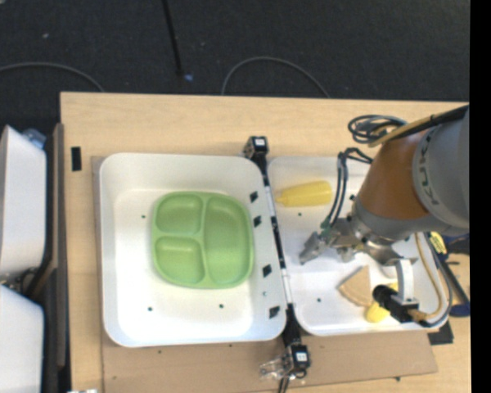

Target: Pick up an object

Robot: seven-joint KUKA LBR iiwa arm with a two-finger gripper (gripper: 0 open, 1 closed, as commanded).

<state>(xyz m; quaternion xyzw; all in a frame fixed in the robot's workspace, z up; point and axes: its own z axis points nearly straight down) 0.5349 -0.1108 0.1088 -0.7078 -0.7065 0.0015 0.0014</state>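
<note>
Gripper (313,248) is hovering low over the middle of the right bin (327,318), its fingers (304,256) standing parted with nothing between them.

A yellow oblong object (304,194), smooth and rounded, is lying near the right bin's far edge with its long axis running along that edge. A tan wedge (356,287) is resting near the bin's near edge, its tip pointing away from that edge. A green divided plate (203,238) of glossy plastic is sitting in the middle of the left bin (123,301) on the pale wooden tabletop (82,121).
</note>
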